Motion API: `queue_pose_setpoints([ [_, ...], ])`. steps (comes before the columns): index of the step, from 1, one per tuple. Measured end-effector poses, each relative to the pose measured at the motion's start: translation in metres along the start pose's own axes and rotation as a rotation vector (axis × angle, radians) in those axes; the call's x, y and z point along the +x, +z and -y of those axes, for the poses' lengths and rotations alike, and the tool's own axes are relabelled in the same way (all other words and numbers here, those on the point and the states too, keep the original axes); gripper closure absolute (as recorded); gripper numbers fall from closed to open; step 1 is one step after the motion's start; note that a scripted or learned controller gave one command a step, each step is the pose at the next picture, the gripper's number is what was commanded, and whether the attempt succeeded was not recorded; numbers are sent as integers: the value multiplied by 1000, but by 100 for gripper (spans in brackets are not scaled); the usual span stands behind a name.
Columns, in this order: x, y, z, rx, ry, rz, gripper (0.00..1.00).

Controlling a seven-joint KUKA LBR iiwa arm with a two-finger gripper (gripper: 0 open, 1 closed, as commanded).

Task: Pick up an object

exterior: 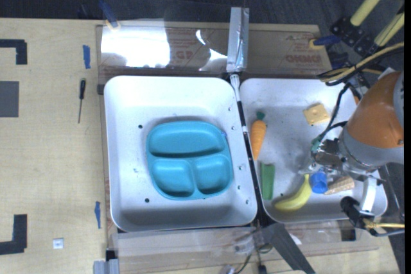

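Observation:
In the right bin [282, 99] lie an orange carrot [257, 137], a green block [266, 179], a yellow banana [292, 197], a small blue piece [318, 183], a tan stick-like piece [340, 186] and a beige cracker [316, 113]. My gripper [323, 160] hangs low over the bin's front right part, just above the blue piece and the banana's upper end. The grey wrist and orange band hide whatever lies under them.
The left bin [122, 138] holds a blue divided tray [189, 159]. A divider wall [244, 138] separates the two bins. Yellow and black cables [359, 67] run behind the arm at the right. A clear panel [167, 42] stands behind the bins.

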State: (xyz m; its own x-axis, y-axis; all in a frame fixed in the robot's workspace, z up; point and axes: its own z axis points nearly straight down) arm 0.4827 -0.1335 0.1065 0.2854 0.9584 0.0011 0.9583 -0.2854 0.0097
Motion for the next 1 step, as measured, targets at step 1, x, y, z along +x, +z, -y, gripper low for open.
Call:
queue_pose_setpoints([
  [1,130,-146,-12,4,-111,-4,100],
])
